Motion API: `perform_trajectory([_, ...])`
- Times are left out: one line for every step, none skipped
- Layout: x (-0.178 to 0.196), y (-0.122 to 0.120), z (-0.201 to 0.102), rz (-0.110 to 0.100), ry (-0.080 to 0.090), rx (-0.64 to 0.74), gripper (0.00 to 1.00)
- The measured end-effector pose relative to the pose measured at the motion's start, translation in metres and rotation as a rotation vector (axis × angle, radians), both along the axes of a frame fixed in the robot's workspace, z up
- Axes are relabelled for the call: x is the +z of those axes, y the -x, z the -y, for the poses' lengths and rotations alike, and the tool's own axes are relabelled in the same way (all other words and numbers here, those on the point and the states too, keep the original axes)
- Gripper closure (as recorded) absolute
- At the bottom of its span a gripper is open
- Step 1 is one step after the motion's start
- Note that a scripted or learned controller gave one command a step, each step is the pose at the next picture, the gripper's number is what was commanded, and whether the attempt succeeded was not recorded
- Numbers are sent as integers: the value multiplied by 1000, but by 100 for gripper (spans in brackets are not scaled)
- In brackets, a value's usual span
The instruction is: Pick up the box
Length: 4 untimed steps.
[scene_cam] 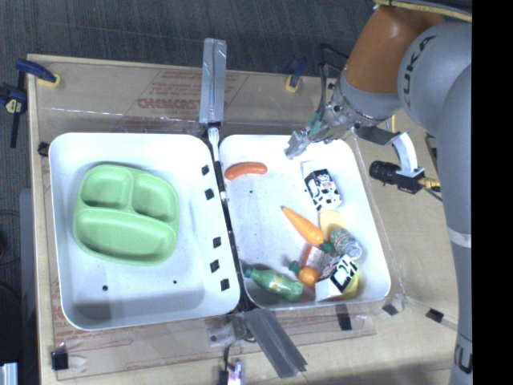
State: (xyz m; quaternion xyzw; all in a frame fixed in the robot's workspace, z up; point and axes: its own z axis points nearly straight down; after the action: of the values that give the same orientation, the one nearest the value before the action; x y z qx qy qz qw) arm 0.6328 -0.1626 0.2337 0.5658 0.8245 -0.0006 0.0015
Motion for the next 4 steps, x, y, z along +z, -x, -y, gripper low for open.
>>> perform_trajectory([-141, -25, 19, -3, -2, -30, 100])
perform_trajectory([-40, -2, -95, -2, -3, -1, 100])
perform_trajectory([-40, 64, -46, -3, -2, 24, 100])
perform_trajectory([-142, 96, 35, -4, -3, -167, 100])
